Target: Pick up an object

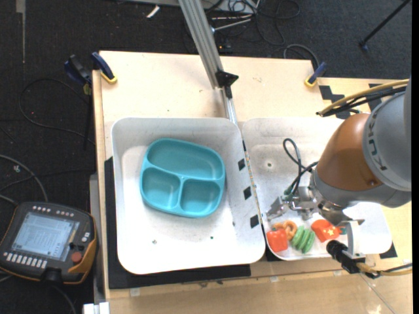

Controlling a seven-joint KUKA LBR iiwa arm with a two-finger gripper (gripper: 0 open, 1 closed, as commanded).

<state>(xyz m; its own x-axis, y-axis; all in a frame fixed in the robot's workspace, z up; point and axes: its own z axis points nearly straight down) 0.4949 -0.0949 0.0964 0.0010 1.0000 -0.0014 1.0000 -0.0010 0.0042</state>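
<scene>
Several small toy foods lie at the front of the right bin [268, 150]: a red pepper [277, 240], an orange ring [285, 226], a green ridged piece [302, 239] and a red piece [323, 229]. My gripper [286, 205] hangs low over the right bin, just behind the orange ring and the red pepper. The grey and orange wrist [344, 165] hides the bin floor to the gripper's right. I see nothing held in the gripper.
A teal divided plate [182, 176] lies in the left bin [127, 241]. A metal pole [206, 38] slants up from the wall between the bins. A teach pendant [46, 237] sits on the floor at the lower left.
</scene>
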